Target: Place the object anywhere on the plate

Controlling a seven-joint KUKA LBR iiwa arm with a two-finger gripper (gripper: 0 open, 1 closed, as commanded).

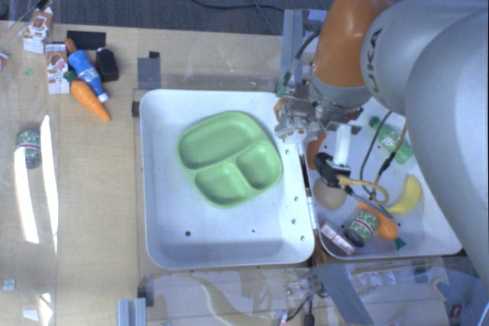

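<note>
- Letters run down the grey arm beside its orange band; they look like part of "KUKA", seen at an angle and only partly legible.
- The small cartons at the surface's far left carry printed pictures, too small to read; the blue bottle beside them has a label I cannot read either.
- A small can in the right bin has a green and red label, writing too blurred to make out.
- The arm comes in from the right, and its wrist points down over the seam between the two bins.
- The gripper sits low over the left bin's right rim; I cannot tell how it is set or whether it grips anything.
- The green plate, split into three compartments, lies in the left bin, just left of the gripper.
- The right bin holds a banana, a carrot, a pale round item and other small pieces, partly hidden by the arm.
- Another carrot lies on the surface, near the bottle.
</note>
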